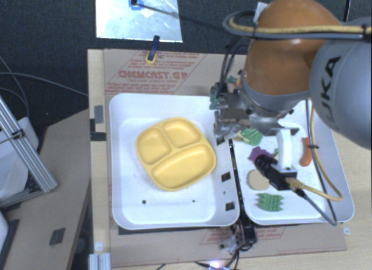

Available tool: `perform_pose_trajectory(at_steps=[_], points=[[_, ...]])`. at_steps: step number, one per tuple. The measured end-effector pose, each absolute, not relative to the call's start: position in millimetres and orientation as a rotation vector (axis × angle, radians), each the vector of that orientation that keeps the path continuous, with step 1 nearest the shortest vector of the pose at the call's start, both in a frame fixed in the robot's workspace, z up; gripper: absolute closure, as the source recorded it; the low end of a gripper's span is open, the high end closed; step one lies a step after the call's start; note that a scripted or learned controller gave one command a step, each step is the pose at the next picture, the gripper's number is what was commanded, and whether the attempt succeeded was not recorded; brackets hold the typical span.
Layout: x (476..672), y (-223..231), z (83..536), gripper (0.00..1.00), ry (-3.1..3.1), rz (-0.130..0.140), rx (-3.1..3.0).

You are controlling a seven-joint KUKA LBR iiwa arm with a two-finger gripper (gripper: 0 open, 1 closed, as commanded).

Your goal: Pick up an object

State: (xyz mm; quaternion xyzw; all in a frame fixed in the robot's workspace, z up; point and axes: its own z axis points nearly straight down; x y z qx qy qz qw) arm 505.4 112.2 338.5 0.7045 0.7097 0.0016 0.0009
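The arm reaches in from the right, its orange band and grey wrist hanging over the right bin (340, 202). My gripper (228, 128) sits low at the divide between the two bins, near the right bin's left wall. Just right of it lies a light green piece (251, 136). Below that are a purple piece (257, 153), a tan round piece (257, 180) and a dark green leafy piece (270, 202). A white stick-shaped object (285, 148) and an orange carrot-like piece (306, 152) lie further right. Nothing is visibly between the fingers.
A yellow divided plate (175, 153) lies in the left bin (131, 205). A black cable with a plug (278, 177) runs across the right bin. Cardboard (157, 74) lies under the bins, and a metal frame (23, 147) stands at the left.
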Motion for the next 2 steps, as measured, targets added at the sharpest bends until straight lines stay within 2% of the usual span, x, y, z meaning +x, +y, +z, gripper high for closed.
perform_pose_trajectory(at_steps=[1,2], points=[[505.3,112.3,338.1,0.00,2.229,0.004,2.211],[506.1,112.5,349.3,1.00,2.235,0.008,2.204]])
